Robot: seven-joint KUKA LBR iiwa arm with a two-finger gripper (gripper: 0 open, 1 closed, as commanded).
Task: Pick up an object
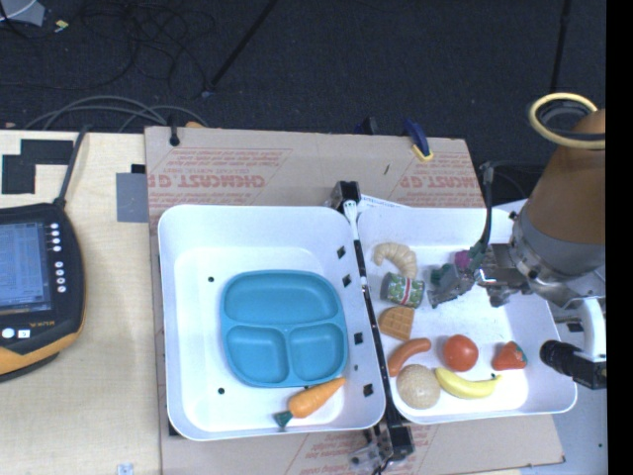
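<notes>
The right bin holds a pale croissant, a small green can, a tan waffle piece, an orange-red sausage, a tomato, a strawberry, a banana and a beige round item. My gripper reaches in from the right and hangs low over the middle of this bin. It is just right of the green can and above the tomato. Nothing is visibly held in it.
In the left bin lies a blue divided plate, with a carrot at its front right corner. A black divider separates the bins. A teach pendant lies at the far left of the bench.
</notes>
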